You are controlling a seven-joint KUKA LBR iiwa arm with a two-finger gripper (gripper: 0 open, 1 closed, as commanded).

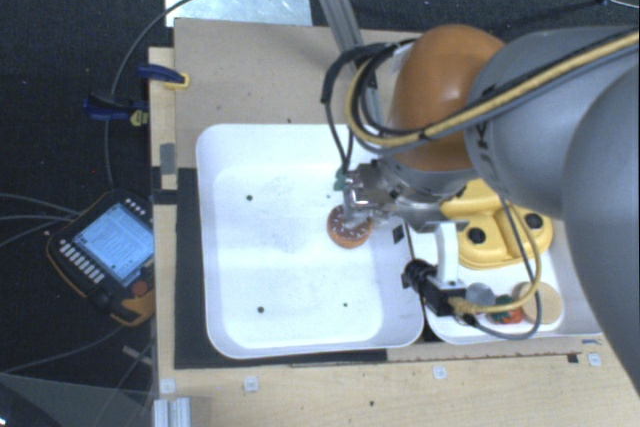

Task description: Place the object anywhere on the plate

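A: Where is the tool (352, 207) right now?

B: Low over the right side of the left bin (290, 245), directly above a small round brown object (349, 231) with a pale centre. The two touch or nearly touch, but I can't tell from this angle whether the tool is spread or pinching it.

A: How would that object handle?

B: My guess is light and stiff, a flat disc, maybe a toy pastry. Being low, it is best taken across its rim from above; a shallow grip could slip off.

A: And the plate?

B: I can't pick one out. The arm (540, 115) covers most of the right bin (500, 327), where a yellow item (495, 230) and something reddish (508, 315) peek out. Both bins sit on the brown table (250, 75).
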